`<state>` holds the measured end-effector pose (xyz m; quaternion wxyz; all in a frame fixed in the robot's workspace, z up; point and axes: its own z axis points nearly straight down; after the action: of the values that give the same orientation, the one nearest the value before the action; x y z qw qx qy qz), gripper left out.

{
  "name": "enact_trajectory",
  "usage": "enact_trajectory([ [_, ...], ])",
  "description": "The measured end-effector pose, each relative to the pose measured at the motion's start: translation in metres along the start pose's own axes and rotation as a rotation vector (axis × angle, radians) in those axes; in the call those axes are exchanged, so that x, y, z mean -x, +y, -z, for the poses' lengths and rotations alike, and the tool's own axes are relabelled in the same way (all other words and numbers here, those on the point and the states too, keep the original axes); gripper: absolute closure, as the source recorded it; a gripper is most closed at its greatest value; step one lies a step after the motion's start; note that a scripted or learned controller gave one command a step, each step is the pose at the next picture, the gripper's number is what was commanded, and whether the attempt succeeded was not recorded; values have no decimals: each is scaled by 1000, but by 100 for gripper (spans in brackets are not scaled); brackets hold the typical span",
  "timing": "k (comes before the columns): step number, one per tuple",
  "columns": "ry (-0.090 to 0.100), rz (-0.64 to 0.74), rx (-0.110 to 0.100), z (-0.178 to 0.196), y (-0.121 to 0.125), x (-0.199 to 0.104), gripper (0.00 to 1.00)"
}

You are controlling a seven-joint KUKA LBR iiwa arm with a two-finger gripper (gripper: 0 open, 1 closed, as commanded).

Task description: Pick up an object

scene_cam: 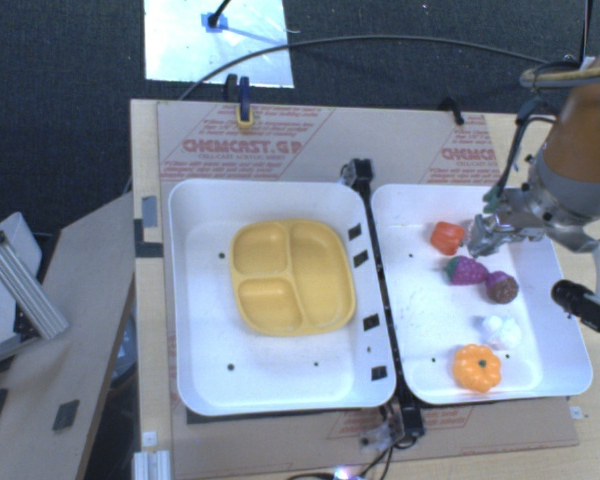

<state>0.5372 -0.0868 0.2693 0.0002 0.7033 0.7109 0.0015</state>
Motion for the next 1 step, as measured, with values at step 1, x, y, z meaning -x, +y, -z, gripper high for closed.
enact_trajectory([
  [1,-1,-1,-1,-14,10,-55,100],
])
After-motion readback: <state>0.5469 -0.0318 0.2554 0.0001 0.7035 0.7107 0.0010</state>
